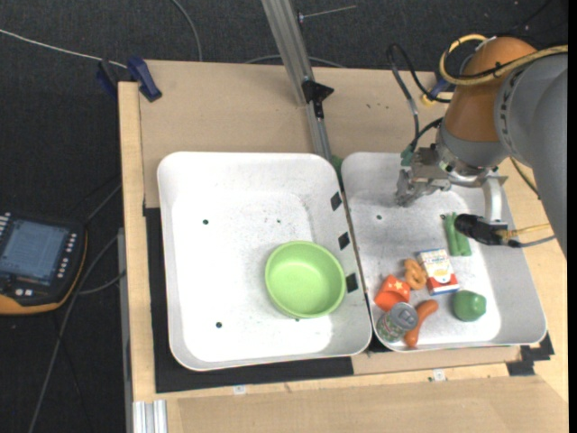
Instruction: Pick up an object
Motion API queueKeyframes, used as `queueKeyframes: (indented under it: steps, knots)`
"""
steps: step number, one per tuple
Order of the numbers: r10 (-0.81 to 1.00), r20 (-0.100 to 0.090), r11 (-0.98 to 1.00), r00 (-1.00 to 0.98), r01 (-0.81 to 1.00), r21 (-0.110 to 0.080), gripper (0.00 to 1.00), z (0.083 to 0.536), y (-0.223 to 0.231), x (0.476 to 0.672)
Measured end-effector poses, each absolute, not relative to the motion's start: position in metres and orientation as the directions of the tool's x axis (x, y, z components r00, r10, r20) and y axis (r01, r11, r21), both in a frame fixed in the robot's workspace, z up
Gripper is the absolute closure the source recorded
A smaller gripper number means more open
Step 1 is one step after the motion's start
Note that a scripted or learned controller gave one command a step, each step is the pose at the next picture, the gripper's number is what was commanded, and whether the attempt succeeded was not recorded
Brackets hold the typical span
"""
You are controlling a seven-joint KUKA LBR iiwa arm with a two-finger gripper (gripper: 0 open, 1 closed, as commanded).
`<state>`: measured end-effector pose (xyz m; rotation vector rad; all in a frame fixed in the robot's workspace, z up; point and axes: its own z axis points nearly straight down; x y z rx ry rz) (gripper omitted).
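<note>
The arm [505, 97] reaches in from the right, its orange band above the wrist, and the gripper [413, 190] hangs over the upper part of the right bin [379, 174]. The gripper is small and dark against the white here, so whether it is spread or pressed together I cannot tell; nothing can be made out in it.

The loose things lie lower in the same bin, well apart from the gripper — a green stick-like piece [455, 234] near the right side, a small carton [439, 269] with a red base just below it, and an orange pretzel-shaped piece [415, 272] touching the carton's left edge. Lower still sit a red-orange piece [393, 290], a round grey tin [398, 318], an orange carrot-like piece [420, 318] beside the tin, and a green rounded fruit [469, 306] toward the right corner.

The left bin [225, 197] holds a light green bowl [305, 280], upright, near its lower right corner. Both bins rest on the wooden surface [234, 106].
</note>
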<state>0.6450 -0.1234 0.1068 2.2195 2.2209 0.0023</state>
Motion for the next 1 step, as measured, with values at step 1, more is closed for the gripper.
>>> queueKeyframes:
  steps: [1]
  knots:
    - [1.0,-0.001,0.001,-0.001,1.0,0.006,1.0,0.1664,-0.1199,0.6394]
